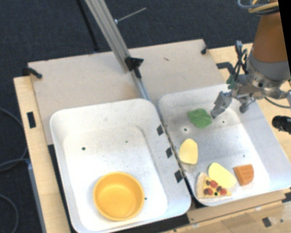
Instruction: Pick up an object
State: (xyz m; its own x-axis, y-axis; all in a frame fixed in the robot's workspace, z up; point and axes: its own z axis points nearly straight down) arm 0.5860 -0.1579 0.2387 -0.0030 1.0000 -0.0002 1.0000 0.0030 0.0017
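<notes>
Right bin's got a green lump (199, 118) up top, pale yellow piece (188, 151) mid-left, pizza slice (212, 186), yellow wedge (221, 174), orange block (244, 174) along the front.

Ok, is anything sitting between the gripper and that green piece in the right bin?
Nothing visible does. The gripper hangs just right of the green piece, with bare bin floor between them. The pale yellow piece lies nearer the camera, out of that path.
</notes>
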